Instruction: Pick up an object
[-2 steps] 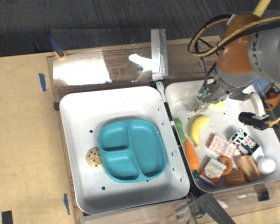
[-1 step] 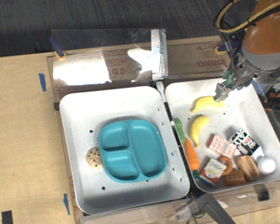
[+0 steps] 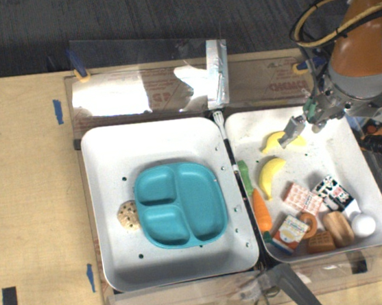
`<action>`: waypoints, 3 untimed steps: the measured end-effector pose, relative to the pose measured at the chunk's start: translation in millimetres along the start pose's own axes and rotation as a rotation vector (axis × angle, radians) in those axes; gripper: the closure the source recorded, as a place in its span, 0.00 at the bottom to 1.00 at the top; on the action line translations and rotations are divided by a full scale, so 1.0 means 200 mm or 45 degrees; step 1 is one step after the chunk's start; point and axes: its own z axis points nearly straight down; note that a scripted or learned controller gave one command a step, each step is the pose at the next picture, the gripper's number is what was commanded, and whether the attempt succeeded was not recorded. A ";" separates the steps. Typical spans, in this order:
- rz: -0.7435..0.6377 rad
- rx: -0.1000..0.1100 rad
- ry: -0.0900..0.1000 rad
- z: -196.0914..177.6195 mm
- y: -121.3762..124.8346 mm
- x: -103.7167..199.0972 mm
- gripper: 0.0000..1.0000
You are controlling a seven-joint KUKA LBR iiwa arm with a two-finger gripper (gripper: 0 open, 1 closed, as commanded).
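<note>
Step in hand: approach. Claw (image 3: 291,133) is held low over upper banana (image 3: 271,143) in right bin (image 3: 374,181); finger state cannot be told. Next required: descent, closure, lift.

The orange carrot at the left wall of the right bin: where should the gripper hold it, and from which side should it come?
Grip the orange carrot across its thick middle, coming straight down from above. It lies lengthwise along the right white bin's left wall, so the fingers probably have little room on that side. The green stem looks too thin to hold, and the lower tip sits crowded against the small packages.
</note>
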 end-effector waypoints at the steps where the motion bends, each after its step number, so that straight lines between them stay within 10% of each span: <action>1: -0.182 -0.008 -0.003 0.56 -0.01 0.09 0.00; 2: -0.205 0.002 0.002 0.53 -0.37 0.20 0.00; 3: -0.206 -0.006 0.000 0.47 -0.35 0.21 1.00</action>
